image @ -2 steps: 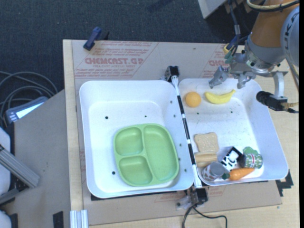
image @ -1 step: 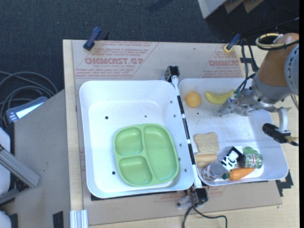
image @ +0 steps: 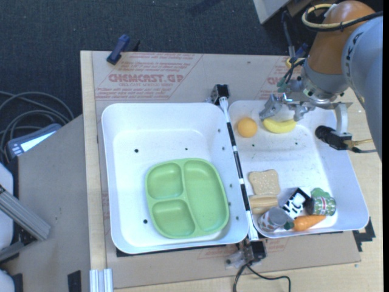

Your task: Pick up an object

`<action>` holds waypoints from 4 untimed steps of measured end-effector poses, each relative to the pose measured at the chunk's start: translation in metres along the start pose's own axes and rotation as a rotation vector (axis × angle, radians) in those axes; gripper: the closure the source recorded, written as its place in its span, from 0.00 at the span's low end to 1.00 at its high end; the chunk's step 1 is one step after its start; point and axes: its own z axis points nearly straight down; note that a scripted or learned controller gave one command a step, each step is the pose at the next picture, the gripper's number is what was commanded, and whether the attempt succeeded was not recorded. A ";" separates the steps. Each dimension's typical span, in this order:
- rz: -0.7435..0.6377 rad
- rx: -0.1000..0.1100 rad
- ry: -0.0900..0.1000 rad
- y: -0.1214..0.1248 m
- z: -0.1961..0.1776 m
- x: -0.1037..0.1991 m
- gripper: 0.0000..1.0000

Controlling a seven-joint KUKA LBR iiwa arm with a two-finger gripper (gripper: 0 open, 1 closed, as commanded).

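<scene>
Smooth glossy white plastic for both bins [image: 121,163]. Matt green plastic for the divided plate [image: 185,196]. Brown printed board over the bench [image: 182,72]. Waxy yellow sheen on the banana [image: 278,125], dull orange peel on the orange [image: 246,128], rough porous tan crumb on the bread slice [image: 264,181].

left bin [image: 121,139]: divided tray [image: 185,198] toward front | right bin [image: 346,181]: ball [image: 246,128] at back left, banana [image: 279,125] just right of it under my end effector [image: 284,107] | toast [image: 264,181] mid-left | carrot [image: 307,222], can [image: 323,202] at front right
</scene>
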 end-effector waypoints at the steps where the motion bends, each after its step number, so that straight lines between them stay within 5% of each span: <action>1: 0.003 -0.001 -0.004 -0.008 -0.030 -0.101 0.00; 2: 0.000 0.003 0.001 -0.001 0.046 -0.032 0.00; 3: 0.003 0.005 -0.001 -0.030 0.056 -0.077 0.00; 4: 0.002 0.002 -0.002 -0.029 0.046 -0.076 1.00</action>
